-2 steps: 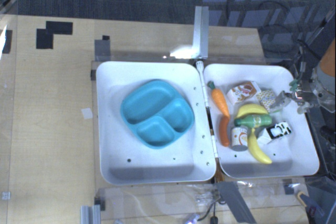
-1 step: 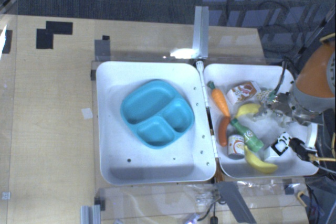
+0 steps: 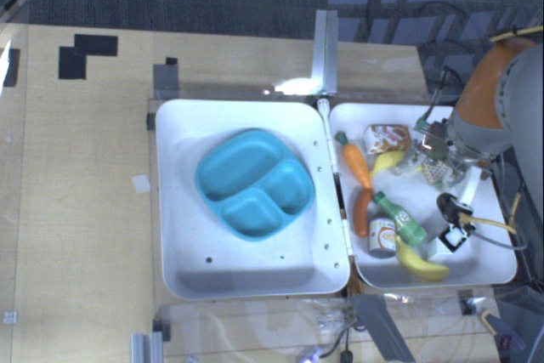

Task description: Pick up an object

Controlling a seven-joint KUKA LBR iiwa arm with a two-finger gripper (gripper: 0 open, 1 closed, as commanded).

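- Nearest the camera in the right bin (image 3: 501, 268) lies a banana (image 3: 418, 261), curved along the front wall.
- Behind the banana: a jar (image 3: 382, 235), a green bottle (image 3: 399, 218) slanting, then a carrot (image 3: 356, 165).
- The gripper (image 3: 435, 150) sits up and right of the banana, at the bin's far side; whether it is wide or narrow, I cannot tell.
- Left of the banana, the other bin (image 3: 178, 268) holds a blue tray (image 3: 254, 183); the bench (image 3: 76, 208) is wood.

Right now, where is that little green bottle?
In the camera view, the green bottle lies in the right bin, between the hot dog on its left and the banana just below it.
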